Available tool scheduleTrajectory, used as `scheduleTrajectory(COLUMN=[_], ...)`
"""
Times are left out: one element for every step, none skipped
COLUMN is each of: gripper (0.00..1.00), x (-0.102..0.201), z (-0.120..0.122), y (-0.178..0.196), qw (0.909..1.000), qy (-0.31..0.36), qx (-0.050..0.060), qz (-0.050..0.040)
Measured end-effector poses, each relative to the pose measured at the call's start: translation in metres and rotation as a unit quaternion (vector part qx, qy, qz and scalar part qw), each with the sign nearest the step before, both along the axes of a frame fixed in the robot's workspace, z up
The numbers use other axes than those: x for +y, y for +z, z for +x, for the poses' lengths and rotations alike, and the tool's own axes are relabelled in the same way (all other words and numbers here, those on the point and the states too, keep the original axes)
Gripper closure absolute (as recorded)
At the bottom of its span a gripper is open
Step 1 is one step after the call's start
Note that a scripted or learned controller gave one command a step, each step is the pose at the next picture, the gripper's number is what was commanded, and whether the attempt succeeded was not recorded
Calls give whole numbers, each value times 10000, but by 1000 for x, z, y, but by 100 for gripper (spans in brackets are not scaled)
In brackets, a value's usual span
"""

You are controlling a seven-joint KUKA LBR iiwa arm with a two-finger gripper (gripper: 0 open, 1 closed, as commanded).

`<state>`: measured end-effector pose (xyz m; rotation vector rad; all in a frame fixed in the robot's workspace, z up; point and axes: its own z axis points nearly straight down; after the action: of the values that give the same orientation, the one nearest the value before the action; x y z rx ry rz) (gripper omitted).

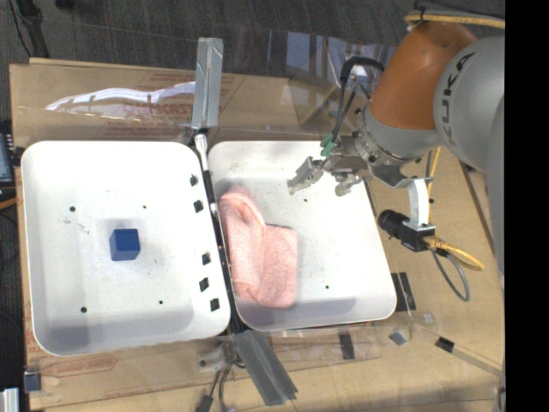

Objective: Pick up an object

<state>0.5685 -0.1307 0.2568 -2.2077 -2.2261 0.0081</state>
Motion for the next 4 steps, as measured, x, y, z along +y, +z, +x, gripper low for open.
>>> scheduleTrajectory(gripper=[0, 0, 0, 100], x=[-21, -15, 31, 30], z=[-12, 5, -8, -8], y=[-159, -166, -168, -160], qw=[10000, 9968, 9951, 9949], qy=[-32, 801, 988, 1006], qx=[3, -32, -10, 11], qz=[4, 0, 3, 8])
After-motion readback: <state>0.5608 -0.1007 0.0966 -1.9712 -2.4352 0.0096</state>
